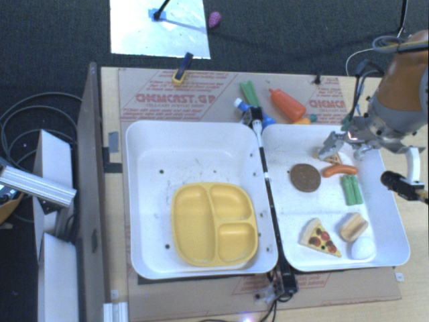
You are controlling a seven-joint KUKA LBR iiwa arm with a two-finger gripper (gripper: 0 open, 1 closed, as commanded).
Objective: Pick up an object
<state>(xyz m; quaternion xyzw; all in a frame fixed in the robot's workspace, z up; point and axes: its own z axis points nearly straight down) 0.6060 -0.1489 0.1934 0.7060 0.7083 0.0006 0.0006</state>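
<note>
The right bin (389, 210) holds a brown round patty (305, 178), an orange sausage (340, 170), a green stick (352, 190), a pizza slice (320, 237), a bread piece (353, 227) and a white egg (362, 248). A small tan wedge (333, 158) lies near the bin's far wall. My gripper (347, 146) hovers over the far part of this bin, just above the wedge and the sausage. It is open, its fingers are spread, and nothing sits between them.
A yellow divided plate (214, 223) lies in the left bin (147, 173). Behind the bins on the cardboard lie a toy carrot (287, 104), a green piece (249, 92) and a blue piece (244, 106). A black divider strip (265, 173) runs between the bins.
</note>
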